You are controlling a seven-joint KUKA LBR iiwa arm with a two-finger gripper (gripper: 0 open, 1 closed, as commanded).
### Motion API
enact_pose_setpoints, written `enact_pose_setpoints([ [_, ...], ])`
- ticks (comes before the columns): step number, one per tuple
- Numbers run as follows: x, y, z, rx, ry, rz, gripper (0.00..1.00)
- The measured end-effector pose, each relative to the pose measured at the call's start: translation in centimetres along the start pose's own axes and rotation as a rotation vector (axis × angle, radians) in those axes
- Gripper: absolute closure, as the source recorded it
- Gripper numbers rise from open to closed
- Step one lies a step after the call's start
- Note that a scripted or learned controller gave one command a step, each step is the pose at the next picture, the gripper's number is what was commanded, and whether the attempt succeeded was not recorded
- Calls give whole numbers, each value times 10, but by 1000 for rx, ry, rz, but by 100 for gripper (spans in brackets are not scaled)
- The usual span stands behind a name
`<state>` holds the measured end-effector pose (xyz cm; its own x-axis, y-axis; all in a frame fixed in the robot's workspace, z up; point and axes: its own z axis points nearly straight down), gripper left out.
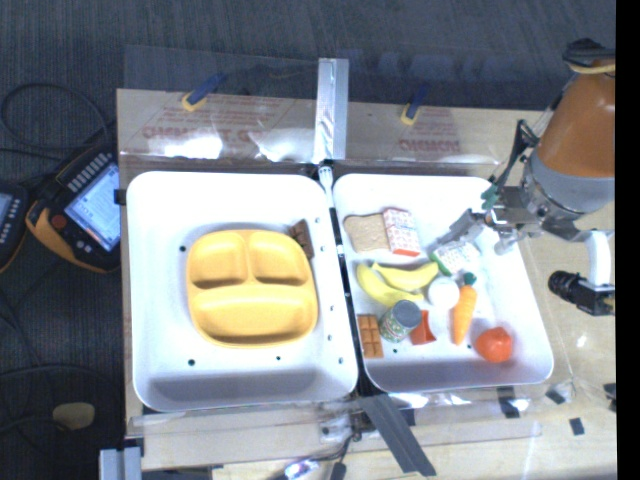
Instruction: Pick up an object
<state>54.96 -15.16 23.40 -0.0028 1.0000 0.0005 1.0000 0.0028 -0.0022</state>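
The arm (578, 138) enters from the right side of the camera view, its orange band sitting high above the grey wrist, and it leans down and leftward over the right bin (530, 368). The gripper (462, 234) hangs over the upper right part of that bin, directly above a white packet with green print (458, 258). Whether it touches the packet cannot be told. The finger state cannot be told either; the dark metal parts blur together at this angle.

The right bin holds the candidate objects. A slice of bread (367, 231) and a red-and-white box (400, 232) lie side by side near the bin's top left. A banana (392, 281) lies below them. A carrot (462, 311) lies near the gripper, just below the packet, and a tomato (493, 344) rests near the bin's lower right. A tin can (401, 319), a waffle piece (370, 336) and a small red item (422, 330) cluster at the bottom.

The left bin (150, 368) holds 1 yellow divided tray (252, 286), with a small brown item (302, 235) at its upper right corner.
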Motion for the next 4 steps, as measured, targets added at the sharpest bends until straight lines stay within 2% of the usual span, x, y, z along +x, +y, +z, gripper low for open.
enact_pose_setpoints([
  [1,-8,-17,1,-1,1,50,0],
  [2,-56,-20,139,-3,3,-89,0],
  [3,-56,-20,131,-3,3,-90,100],
  [4,11,-13,-42,-1,-3,82,100],
])
